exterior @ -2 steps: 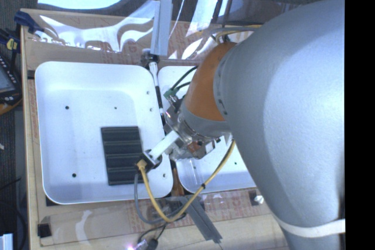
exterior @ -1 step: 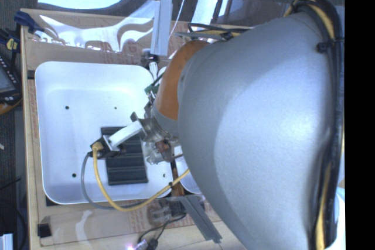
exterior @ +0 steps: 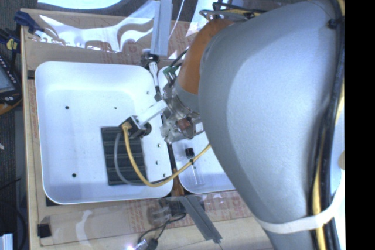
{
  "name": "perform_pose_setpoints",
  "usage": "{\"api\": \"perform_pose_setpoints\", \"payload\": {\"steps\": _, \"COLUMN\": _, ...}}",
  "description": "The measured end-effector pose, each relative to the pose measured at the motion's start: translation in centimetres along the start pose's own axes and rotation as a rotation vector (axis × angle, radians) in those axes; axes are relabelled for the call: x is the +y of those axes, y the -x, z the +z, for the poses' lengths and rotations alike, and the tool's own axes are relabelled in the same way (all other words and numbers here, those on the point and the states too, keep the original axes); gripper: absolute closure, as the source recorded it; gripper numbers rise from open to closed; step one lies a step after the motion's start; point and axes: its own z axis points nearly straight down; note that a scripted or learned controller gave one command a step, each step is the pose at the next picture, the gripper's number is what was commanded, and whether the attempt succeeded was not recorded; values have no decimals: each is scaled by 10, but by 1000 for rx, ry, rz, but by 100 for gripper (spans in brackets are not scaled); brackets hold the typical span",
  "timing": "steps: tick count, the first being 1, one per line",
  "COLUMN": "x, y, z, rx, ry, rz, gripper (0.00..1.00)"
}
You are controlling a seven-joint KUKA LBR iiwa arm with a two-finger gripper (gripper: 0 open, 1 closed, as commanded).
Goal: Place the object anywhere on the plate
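A dark grey ribbed plate (exterior: 120, 155) lies flat in the lower middle of the left bin (exterior: 70, 102), with a yellow cable looping over its right half. My gripper (exterior: 174, 125) hangs over the ridge between the two bins, just right of the plate's top corner. Its tips are buried in wrist hardware. A small black thing (exterior: 188, 153) lies on the visible strip of the right bin (exterior: 202, 180), just below the gripper. I cannot make out anything held.
The bulky grey arm (exterior: 269, 108) with its orange band (exterior: 190, 61) hides most of the right bin. Shiny foil (exterior: 99, 35) lines the bench behind the bins. A metal bracket (exterior: 196, 216) lies at the front edge.
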Motion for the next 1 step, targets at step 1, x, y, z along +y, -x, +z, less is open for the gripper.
{"api": "perform_pose_setpoints", "payload": {"steps": 1, "x": -33, "y": -99, "z": 0, "rx": 1, "ry": 1, "rz": -246, "gripper": 100}}
